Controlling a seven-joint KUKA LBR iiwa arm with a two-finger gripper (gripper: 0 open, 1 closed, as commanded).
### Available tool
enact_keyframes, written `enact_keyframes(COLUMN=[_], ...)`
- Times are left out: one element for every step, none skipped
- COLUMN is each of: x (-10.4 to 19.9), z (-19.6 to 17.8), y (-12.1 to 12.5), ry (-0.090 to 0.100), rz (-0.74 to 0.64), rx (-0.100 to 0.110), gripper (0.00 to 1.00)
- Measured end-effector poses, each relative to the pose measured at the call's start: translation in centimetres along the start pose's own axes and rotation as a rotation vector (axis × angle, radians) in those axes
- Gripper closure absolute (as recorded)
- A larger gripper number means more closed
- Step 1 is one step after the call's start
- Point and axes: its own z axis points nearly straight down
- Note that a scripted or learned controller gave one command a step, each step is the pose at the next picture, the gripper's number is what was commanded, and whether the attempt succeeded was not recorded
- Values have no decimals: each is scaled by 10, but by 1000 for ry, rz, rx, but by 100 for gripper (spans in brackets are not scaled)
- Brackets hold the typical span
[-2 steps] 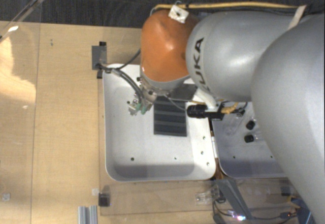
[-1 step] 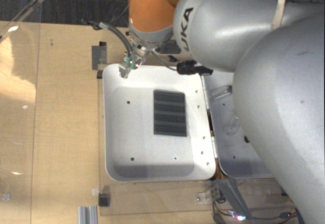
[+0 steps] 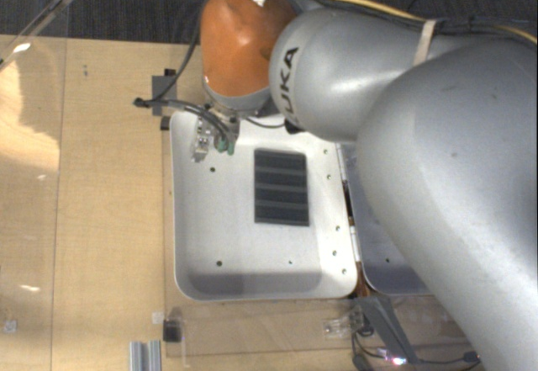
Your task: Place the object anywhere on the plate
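Gripper (image 3: 210, 138) is hanging over the far left corner of the left bin (image 3: 252, 277), near a dark ribbed plate (image 3: 281, 188); I cannot tell its state.

Dark grey ribbed plate (image 3: 282, 187), a flat rectangle with four ridged bands, lying in the middle of the left white bin (image 3: 202, 268)

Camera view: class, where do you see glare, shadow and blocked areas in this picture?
Camera view: bright glare on the wooden bench at left; soft shadow along the left bin near wall; the grey arm looms large, covering most of the right bin.
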Motion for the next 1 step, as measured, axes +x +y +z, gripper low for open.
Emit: enact_keyframes(x=[51], z=[34], y=[-7], ry=[-1], rz=[-553], rx=[-1], gripper=[100])
